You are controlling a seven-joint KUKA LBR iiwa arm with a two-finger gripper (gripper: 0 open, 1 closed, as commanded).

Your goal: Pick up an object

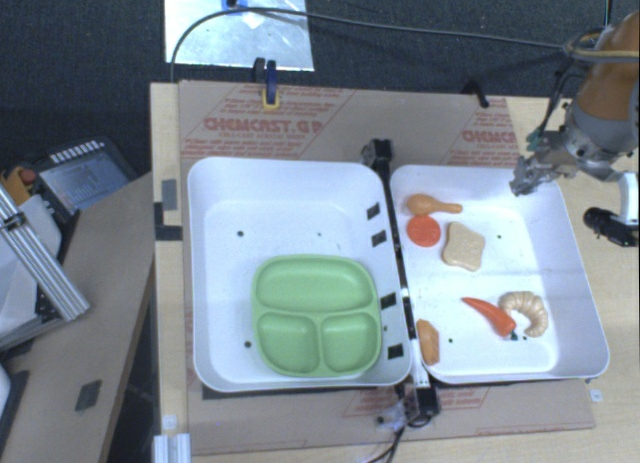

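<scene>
From my seat at the console, I take the black divider between the two bins as my marker. Left of it lies the left bin, and a green three-part tray sits in its near half, close to the divider. Just right of the divider, in the right bin, I see an orange drumstick-shaped piece at the far end, a red round slice touching it on the near side, and a small orange piece at the near end, against the divider. Further right lie a tan bread slice, a red chili pepper and a pale shrimp touching it. Well right of the divider, the gripper hangs over the right bin's far right corner, nothing between its fingers; whether they are spread or closed I cannot tell.
</scene>
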